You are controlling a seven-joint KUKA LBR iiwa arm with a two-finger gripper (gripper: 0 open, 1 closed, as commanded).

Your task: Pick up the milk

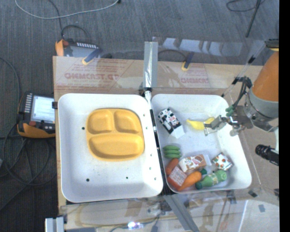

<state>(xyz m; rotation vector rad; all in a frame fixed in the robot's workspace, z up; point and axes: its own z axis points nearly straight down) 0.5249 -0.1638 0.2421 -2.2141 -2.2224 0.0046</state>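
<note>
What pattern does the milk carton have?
Black and white cow patches on the milk carton, seen in the camera view.

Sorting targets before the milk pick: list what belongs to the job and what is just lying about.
For the job:
milk carton
gripper
right bin

Just lying about:
yellow tray
banana
carrot
green beans
small juice box

a robotics lab is indicated: two white bins (pixel 68 181) are set on a plywood bench (pixel 113 77) over grey carpet, loose cables (pixel 45 13) are trailed across the floor, and a teach pendant (pixel 36 115) is laid by the bench's left edge.
</note>
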